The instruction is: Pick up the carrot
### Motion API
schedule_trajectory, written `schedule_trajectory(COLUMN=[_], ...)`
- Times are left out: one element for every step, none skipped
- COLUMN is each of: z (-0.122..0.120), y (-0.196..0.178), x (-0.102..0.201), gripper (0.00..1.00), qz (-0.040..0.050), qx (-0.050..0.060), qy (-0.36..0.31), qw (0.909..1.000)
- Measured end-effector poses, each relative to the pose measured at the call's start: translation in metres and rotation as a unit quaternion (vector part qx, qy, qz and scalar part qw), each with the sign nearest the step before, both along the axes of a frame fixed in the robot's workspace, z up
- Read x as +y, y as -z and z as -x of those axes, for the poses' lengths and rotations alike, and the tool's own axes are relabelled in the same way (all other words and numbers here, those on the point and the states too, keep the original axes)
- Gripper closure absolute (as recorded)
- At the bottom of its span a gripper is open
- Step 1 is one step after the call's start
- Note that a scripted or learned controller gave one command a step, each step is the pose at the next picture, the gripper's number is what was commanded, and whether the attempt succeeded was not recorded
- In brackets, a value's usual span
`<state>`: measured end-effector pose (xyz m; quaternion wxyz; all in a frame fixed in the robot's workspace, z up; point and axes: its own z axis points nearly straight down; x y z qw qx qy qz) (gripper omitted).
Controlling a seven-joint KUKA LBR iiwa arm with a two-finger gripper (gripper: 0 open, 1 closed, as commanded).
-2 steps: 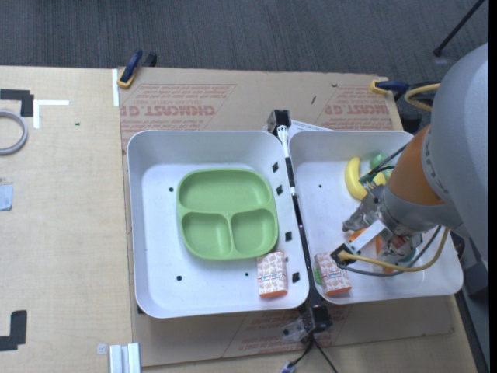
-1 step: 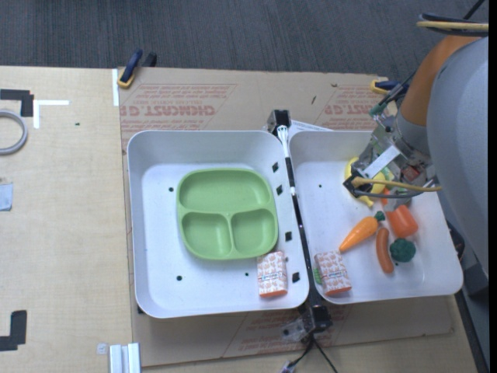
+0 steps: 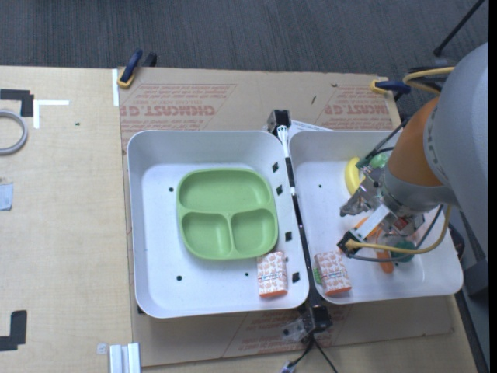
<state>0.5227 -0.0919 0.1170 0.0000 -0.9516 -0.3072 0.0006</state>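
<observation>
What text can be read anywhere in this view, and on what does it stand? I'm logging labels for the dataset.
Cardboard sheet under the bins: red print, upside down and mirrored from this camera, seemingly "CHEMOST GR…"; the reading is uncertain.
The same red print at the cardboard's right end: cut off, not readable.
Small carton in the left bin: red and white print, too small to read.
Small carton in the right bin: likewise too small to read.

The grey arm with its orange band (image 3: 435, 150) runs off the right edge and covers much of the right white plastic bin (image 3: 326, 173). Beneath it, the two-finger gripper (image 3: 359, 222) is too cluttered with cables to read. The orange carrot (image 3: 382, 264) shows only partly. A round yellow object (image 3: 353, 176) is half hidden behind the wrist.
</observation>
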Motion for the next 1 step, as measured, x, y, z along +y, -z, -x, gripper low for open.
schedule_trajectory(z=[-0.0074], y=[-0.0752], x=[0.0222], gripper=[0.00], qz=[0.0000], qx=[-0.001], qy=[-0.111], qw=[0.9939])
